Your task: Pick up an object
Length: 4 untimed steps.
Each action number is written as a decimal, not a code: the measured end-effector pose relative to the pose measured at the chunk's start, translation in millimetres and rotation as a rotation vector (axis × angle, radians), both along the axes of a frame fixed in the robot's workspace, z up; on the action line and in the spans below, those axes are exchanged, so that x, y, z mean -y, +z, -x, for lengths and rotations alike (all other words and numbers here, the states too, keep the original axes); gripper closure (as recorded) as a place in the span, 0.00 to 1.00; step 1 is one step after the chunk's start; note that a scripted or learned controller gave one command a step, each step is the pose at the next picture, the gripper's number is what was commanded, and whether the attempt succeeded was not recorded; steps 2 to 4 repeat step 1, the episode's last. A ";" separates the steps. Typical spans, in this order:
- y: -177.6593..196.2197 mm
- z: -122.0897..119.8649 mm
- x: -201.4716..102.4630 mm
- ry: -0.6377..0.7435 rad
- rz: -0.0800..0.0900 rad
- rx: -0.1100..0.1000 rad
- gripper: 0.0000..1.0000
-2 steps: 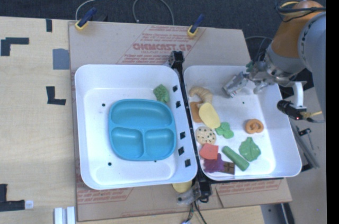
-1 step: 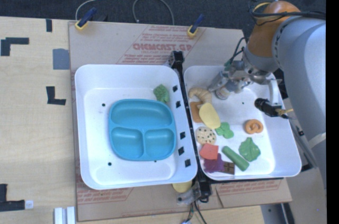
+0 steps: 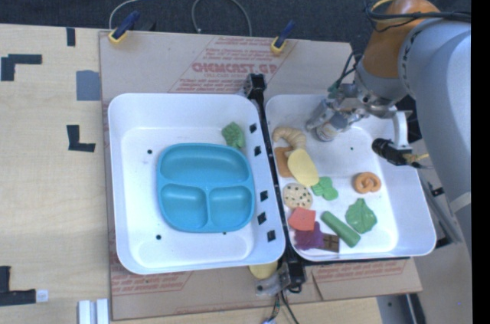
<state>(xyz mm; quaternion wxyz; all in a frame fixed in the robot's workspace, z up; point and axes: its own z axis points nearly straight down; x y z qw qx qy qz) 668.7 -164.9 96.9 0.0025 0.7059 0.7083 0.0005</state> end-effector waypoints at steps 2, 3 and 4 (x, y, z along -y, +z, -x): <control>93.5 46.0 -81.8 0.005 -0.006 0.000 1.00; 93.5 46.0 -81.8 0.005 -0.006 0.000 1.00; 93.5 46.0 -81.8 0.005 -0.006 0.000 1.00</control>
